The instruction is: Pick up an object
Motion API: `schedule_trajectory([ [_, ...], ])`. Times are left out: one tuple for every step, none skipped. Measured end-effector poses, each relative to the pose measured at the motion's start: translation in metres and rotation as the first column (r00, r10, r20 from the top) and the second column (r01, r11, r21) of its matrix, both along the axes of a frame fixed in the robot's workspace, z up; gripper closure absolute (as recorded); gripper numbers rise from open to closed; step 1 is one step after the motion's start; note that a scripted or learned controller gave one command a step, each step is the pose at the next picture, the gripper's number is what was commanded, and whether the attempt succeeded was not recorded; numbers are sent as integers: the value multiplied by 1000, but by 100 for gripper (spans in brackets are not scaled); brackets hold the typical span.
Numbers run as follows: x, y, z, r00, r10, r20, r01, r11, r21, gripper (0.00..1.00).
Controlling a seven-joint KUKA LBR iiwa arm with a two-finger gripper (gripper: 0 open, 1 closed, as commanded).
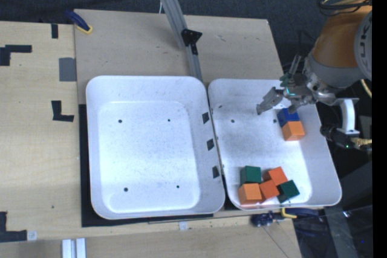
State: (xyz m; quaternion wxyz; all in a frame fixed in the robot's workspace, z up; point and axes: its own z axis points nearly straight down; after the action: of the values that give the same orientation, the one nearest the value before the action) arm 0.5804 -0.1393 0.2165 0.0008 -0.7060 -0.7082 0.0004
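My gripper [275, 107] hangs over the upper right part of the right bin [254, 130], reaching in from the right. It looks open, with one grey finger [265, 106] splayed out to the left and nothing visible between the fingers. Just below and to the right of it a blue block [284, 115] lies on the bin floor, touching an orange block [294, 130]. At the bin's front edge sits a cluster: a green block [250, 174], orange blocks [250, 193] [277, 176] and a dark green block [289, 190].
The left bin [145, 148] stands beside the right one. A slanted metal bar [175, 9] runs down to the gap between the bins. The arm's grey and orange body [341, 45] looms over the bench's right edge.
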Motion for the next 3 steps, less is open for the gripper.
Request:
schedule_trajectory([
  [0,0,0,1000,0,0,0,1000,0,0],
  [5,1,-46,1000,-1,-4,1,1000,-1,0],
  [5,0,-110,1000,-1,-7,1,1000,0,0],
])
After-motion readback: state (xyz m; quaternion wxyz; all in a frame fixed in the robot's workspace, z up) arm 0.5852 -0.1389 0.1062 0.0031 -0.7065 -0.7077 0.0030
